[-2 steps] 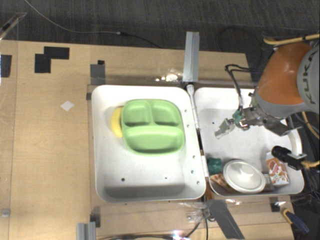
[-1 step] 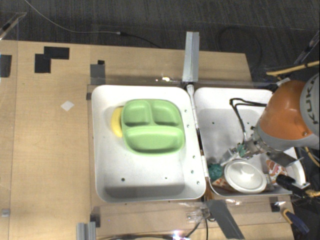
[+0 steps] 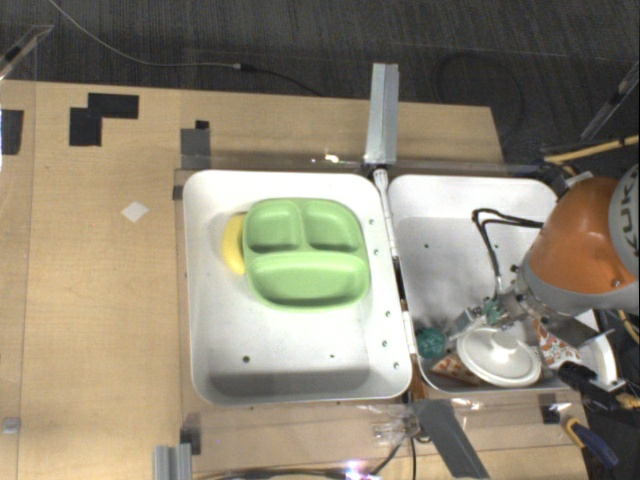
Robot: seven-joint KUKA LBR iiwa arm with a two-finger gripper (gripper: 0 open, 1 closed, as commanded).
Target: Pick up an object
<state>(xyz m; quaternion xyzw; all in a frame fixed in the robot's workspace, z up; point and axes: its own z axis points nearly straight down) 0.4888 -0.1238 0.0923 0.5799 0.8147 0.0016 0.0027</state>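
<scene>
white bowl (image 3: 498, 359) sits upright beneath end effector (image 3: 497, 313).

I see a light wood-grain desk (image 3: 90, 298), matt, carrying two smooth white bins, the left bin (image 3: 290, 368) with a faint sheen. The green divided tray (image 3: 303, 251) looks like smooth matt plastic, and the white dish (image 3: 500, 358) glossy.

Wooden bench (image 3: 90, 298) carries two white bins: left bin (image 3: 290, 363) and right bin (image 3: 440, 228), touching side by side.
</scene>
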